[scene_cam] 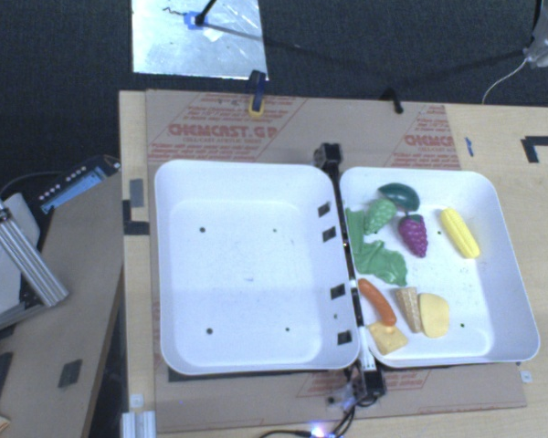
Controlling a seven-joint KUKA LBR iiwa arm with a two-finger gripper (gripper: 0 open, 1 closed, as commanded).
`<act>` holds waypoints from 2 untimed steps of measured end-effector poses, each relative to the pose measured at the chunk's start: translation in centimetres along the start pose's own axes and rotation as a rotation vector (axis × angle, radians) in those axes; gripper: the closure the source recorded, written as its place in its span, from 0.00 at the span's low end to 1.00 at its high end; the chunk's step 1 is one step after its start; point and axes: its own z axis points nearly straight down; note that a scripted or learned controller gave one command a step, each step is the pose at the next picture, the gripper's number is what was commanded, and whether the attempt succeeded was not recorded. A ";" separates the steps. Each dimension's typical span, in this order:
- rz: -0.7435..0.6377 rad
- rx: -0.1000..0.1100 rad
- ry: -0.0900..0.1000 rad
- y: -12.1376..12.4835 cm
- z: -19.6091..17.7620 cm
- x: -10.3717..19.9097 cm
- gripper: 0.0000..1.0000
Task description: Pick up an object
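Observation:
The right bin (502, 245) holds several toy foods. A yellow corn cob (459, 233) lies near its right wall, and a purple grape bunch (413, 234) sits beside it. A dark green piece (398, 193) is at the top, with a light green broccoli-like piece (379, 215) below it and a flat green leaf (376, 256) under that. An orange carrot (377, 301) lies by the left wall. A tan cone (407, 307), a yellow round piece (434, 315) and a yellow wedge (388, 338) crowd the lower part.
The left bin (247, 263) sits beside the right one, joined by a hinge strip with dark clips (333, 263). Both rest on a cardboard sheet (228, 126). A metal plate (196, 26) lies at the back, and a silver frame (18, 254) stands at the left.

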 end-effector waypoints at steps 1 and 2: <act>0.000 0.004 0.001 0.0 6.5 -4.8 1.00; -0.008 -0.006 0.000 0.1 2.8 -4.2 1.00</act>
